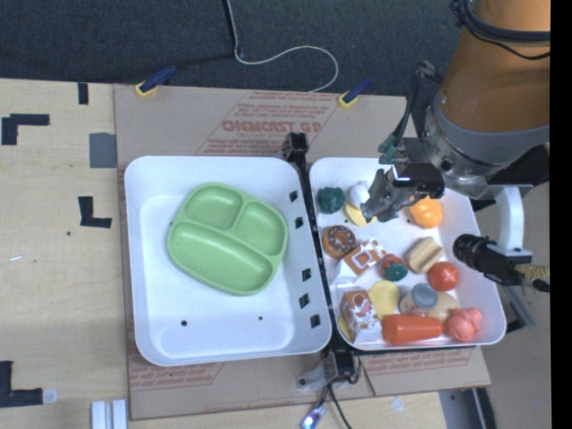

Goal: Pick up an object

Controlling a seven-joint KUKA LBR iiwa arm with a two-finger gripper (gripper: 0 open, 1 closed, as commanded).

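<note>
The right bin point(483, 231) holds several toy foods: a dark green piece point(331, 198), a chocolate donut point(339, 239), an orange pepper point(426, 211), a tan bread roll point(423, 254), a red tomato point(442, 276), a yellow lemon point(384, 298) and a long orange-red carrot point(413, 329). My gripper point(379, 200) hangs low over the back left part of this bin. It is just right of the green piece and directly over a small yellow and white item point(357, 211). The gripper's dark body hides whatever lies under it.
The left bin point(152, 239) holds a green divided plate point(229, 238). A black clip strip point(308, 239) runs between the bins. A pink toy point(465, 323) and a printed packet point(356, 313) lie at the right bin's front. The arm's body point(500, 88) looms over the back right.
</note>
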